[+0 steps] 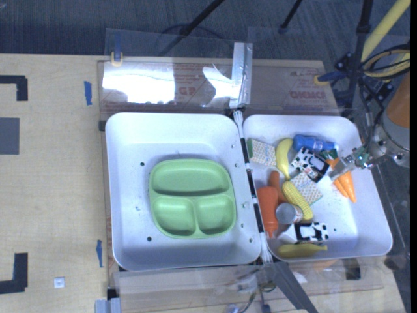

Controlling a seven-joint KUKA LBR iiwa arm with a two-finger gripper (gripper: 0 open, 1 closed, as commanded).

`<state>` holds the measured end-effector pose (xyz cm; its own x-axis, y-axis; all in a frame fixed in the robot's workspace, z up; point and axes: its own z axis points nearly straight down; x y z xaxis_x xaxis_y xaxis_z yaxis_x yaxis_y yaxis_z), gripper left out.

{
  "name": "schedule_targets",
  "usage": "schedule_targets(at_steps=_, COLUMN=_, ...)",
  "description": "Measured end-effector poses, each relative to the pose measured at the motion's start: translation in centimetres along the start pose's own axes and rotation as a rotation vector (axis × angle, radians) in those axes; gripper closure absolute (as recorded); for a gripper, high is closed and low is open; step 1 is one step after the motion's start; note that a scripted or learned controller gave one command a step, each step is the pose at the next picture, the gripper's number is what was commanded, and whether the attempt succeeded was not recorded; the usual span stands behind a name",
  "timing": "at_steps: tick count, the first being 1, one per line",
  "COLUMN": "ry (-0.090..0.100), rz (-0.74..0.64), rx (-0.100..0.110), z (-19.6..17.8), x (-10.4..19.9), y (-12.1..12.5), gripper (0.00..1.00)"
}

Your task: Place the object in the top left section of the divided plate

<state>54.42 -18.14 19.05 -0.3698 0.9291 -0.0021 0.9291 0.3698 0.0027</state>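
End effector (pixel 362 156) sits over the right edge of the right bin (pixel 374 237), and I cannot tell its state from up here. Just beside it, down and to the left, lies a small orange carrot (pixel 345 184), close to the tip but not clearly touching. The carrot's long side runs from upper left to lower right, and its pointed end aims down and right. More toys crowd the same bin: a yellow banana (pixel 283 155), a blue toy (pixel 313 142), a black and white cow (pixel 311 166), a corn cob (pixel 298 199) and a long orange piece (pixel 268 207). Well apart, in the left bin (pixel 124 175), rests the green divided plate (pixel 191 197). Both bins sit on the wooden table (pixel 49 175).
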Motion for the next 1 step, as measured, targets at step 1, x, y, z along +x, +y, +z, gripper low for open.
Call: schedule_targets(at_steps=1, ry=0.000, rz=0.000, rx=0.000, z=0.00, x=0.00, y=0.00, gripper=0.00)
